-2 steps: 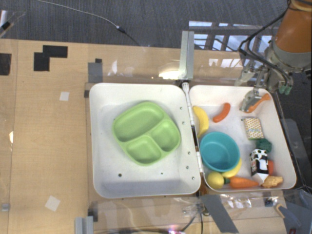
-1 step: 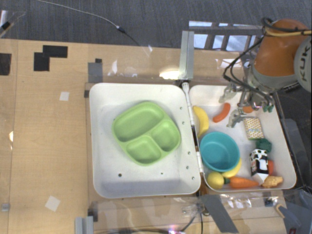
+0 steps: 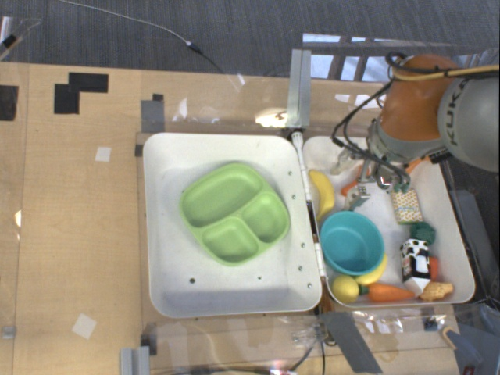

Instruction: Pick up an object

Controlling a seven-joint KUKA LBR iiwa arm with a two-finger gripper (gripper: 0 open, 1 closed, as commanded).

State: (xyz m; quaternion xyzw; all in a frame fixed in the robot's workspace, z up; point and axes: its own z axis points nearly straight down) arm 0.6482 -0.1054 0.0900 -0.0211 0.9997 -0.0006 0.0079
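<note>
1. Wooden bench (image 3: 70,233) is carrying two shallow white bins side by side, with dark carpet lying beyond its far edge.
2. Left bin (image 3: 168,287) is holding a green divided plate (image 3: 234,212).
3. Right bin (image 3: 461,272) is holding a banana (image 3: 322,191), a teal bowl (image 3: 352,242), a lemon (image 3: 345,288), a carrot (image 3: 391,293), a patterned packet (image 3: 406,205), a dark green piece (image 3: 423,231) and a black-and-white toy (image 3: 416,260).
4. Grey arm (image 3: 469,123) is reaching in from the right, its gripper (image 3: 367,187) hanging low over the right bin's far end, just beside the banana.
5. Whether the gripper is clenched or released, I cannot tell; nothing is showing as grasped.
</note>
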